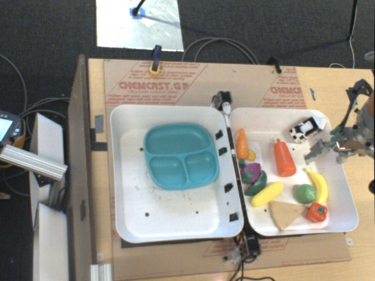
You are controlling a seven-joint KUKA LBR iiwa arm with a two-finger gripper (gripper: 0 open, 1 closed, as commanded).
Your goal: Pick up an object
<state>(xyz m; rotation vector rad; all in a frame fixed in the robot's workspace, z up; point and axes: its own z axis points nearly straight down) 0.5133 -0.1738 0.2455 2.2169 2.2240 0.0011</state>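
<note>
Brown cardboard (176,84) covers the wooden bench (82,157) under two white bins (126,215); dark carpet (47,16) surrounds it. Whether the pincer (319,150) is clenched, I cannot tell.

In the right bin (351,215) lie the toys I may pick: a carrot (241,143), a red bottle (283,158), a black-and-white cow (306,129), a banana (318,184), a purple-and-green vegetable (253,175), a yellow corn (267,194), a green lime (304,193), a red pepper (317,212), and a tan wedge (285,215).
</note>
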